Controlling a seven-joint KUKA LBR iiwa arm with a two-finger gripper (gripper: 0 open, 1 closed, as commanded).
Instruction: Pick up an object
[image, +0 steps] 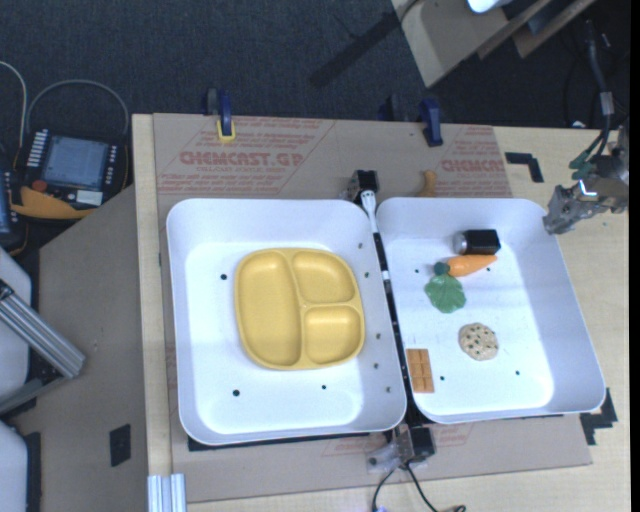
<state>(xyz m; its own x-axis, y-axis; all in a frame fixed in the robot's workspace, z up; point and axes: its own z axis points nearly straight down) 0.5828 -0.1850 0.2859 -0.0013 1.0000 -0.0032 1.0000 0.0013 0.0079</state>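
Your gripper (566, 213) sits at the right edge of the frame, just over the upper right rim of the right bin (570, 300). Whether it is released or clenched, you cannot tell from here; it is small and blurred, and nothing shows in its grasp.

Moving left from it, the nearest candidates lie in the upper middle of that bin: a small black block (480, 241), with the carrot (470, 265) just below it, nearly touching. Below the carrot's left end sits the green broccoli piece (446, 293), and lower still, apart from the rest, the cookie (479, 341).

If you take the carrot, note that its long axis runs almost left to right across the frame, tilted slightly up at the right. Close across its narrow width, from upper and lower frame sides, and come down near its middle so you avoid nudging the block above. The cookie is probably the safer choice, since it stands clear of its neighbours.

Further left, the yellow divided plate (298, 306) fills the left bin (200, 300).
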